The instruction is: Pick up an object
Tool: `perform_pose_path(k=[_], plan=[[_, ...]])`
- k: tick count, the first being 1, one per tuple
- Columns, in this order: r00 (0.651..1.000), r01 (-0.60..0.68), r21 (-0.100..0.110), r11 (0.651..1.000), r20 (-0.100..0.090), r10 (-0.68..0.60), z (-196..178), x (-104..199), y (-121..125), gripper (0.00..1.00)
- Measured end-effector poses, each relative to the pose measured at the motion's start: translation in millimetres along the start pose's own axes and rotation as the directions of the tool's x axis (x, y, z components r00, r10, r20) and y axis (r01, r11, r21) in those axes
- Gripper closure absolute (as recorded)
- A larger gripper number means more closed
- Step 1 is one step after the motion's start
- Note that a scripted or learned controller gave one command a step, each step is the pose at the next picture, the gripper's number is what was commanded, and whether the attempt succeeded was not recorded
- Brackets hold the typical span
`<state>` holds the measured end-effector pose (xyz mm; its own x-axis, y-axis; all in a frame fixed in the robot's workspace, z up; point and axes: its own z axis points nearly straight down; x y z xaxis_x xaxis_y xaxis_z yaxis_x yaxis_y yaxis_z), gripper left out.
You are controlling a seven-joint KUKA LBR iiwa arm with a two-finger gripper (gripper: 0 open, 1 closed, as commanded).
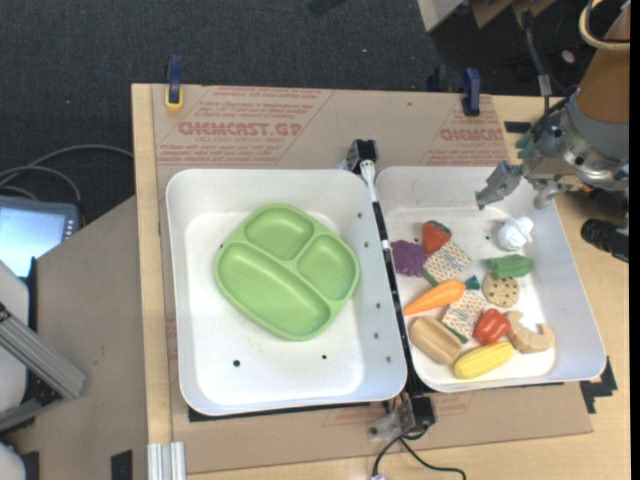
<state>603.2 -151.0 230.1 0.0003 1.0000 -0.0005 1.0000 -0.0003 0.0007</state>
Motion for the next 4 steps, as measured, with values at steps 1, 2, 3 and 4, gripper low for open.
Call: perform_pose_path(k=[1,2,3,4], plan=[[1.0,0.003,-0.019,1.0,0.003,-0.003,122,10,11,0.0],[1.0,0.007,-0.006,1.0,0.001,-0.007,144,62,41,0.0],[1.0,-0.002,0.003,1.0,-0.002,0.002,144,51,-20,0.0],[1.0,-0.003,-0.003,1.0,0.002,0.003,144,57,-55,0.0]])
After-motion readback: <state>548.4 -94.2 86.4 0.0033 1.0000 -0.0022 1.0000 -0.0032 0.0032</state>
